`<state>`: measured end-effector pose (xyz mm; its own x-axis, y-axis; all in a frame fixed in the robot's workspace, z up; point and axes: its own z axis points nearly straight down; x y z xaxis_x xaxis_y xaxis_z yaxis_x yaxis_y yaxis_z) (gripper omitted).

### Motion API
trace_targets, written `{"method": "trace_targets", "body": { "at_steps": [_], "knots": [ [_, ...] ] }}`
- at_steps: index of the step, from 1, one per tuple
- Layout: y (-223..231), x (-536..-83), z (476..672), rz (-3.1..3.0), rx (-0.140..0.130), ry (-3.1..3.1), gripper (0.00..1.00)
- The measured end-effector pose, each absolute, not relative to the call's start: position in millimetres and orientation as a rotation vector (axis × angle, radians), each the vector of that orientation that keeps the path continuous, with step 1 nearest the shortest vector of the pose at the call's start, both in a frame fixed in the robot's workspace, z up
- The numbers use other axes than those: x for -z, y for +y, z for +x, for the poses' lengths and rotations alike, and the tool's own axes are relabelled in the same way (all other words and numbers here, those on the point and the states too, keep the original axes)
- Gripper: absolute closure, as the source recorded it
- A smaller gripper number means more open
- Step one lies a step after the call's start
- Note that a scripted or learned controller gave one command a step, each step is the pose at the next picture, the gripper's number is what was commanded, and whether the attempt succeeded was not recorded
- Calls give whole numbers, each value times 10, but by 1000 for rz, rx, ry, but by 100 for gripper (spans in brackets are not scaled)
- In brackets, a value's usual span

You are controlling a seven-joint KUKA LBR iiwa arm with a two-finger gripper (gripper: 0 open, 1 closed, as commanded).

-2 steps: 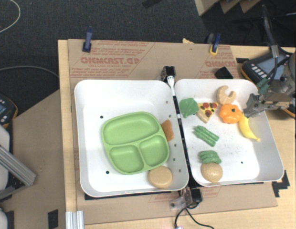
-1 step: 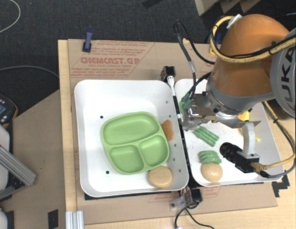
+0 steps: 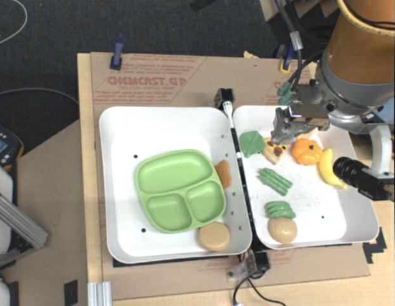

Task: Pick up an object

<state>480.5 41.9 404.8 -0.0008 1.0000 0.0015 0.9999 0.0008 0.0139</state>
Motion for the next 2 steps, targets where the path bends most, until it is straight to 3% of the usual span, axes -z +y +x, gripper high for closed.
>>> {"method": "trace_targets", "body": {
  "at_steps": [1,2],
  "knots": [
    [372,-4625,4800,2217,-11,2218,100],
    [44,-3144,4773,2234,21,2223,100]
  ]
}}
